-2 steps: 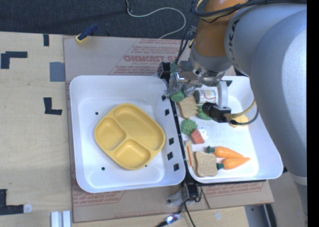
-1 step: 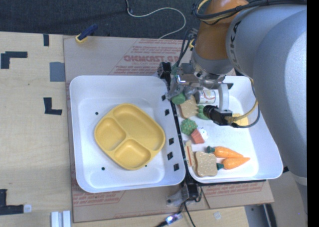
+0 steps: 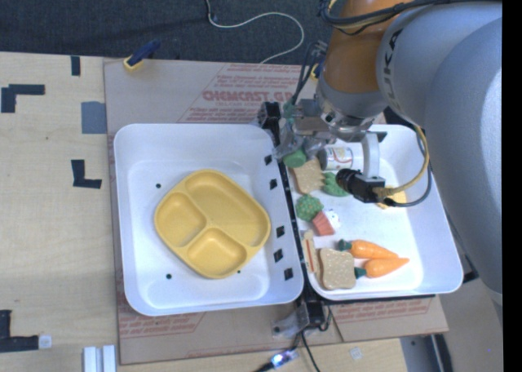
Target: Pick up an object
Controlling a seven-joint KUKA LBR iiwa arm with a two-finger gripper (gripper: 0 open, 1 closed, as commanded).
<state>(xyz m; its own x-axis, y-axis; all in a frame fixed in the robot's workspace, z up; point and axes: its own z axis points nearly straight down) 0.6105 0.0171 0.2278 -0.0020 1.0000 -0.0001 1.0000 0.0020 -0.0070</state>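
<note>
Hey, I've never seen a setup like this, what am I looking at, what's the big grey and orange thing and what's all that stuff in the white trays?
One camera above a bench looks down at a slant. The big grey and orange shape is a robot arm reaching in from the right. Its claw hangs over the right white bin; whether it holds anything cannot be made out. That bin holds toy food: carrots, bread slices, a broccoli piece and other small bits. The left white bin holds a yellow divided plate. Both bins rest on a cardboard sheet.
</note>
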